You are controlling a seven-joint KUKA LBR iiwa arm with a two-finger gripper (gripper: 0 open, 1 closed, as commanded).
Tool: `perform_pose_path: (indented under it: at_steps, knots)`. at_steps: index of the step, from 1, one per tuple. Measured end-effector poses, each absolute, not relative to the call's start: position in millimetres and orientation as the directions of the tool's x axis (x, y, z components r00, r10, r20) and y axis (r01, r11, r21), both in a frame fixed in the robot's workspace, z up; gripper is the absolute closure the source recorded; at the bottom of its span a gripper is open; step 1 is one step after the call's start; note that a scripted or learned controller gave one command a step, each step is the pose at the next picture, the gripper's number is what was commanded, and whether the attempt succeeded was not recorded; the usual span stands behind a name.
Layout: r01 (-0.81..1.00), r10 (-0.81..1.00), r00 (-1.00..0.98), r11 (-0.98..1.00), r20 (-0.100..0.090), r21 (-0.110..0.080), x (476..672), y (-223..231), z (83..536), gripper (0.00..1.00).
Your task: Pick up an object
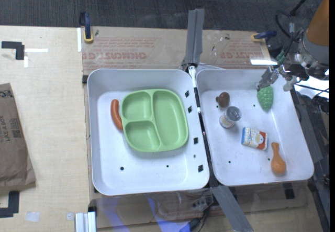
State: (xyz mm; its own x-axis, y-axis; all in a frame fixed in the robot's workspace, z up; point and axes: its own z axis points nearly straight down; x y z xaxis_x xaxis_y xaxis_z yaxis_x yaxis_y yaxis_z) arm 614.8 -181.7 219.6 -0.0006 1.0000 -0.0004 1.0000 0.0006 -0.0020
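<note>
The gripper (276, 75) hung at about one o'clock over the right bin (299, 121), just above the green bumpy toy (266, 98), seemingly placed to take it, though whether it gripped or merely touched the toy could not be told.

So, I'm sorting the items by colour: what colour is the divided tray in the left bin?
Light green, all over; the divided tray shows clearly in the camera view.
</note>
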Motion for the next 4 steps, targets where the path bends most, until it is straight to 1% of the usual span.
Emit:
perform_pose_path:
  at_steps: [1,2,3,4]
  knots:
    - [1.000,1.000,-0.001,0.001,0.000,-0.002,614.8,-181.7,219.6,0.00]
    - [0.999,0.999,-0.039,0.039,0.004,0.000,638.4,-212.2,93.8,0.00]
    - [0.999,0.999,-0.042,0.042,0.000,0.000,639.0,-213.1,104.0,1.00]
    - [1.000,1.000,-0.013,0.013,-0.001,0.000,624.5,-160.2,203.2,1.00]
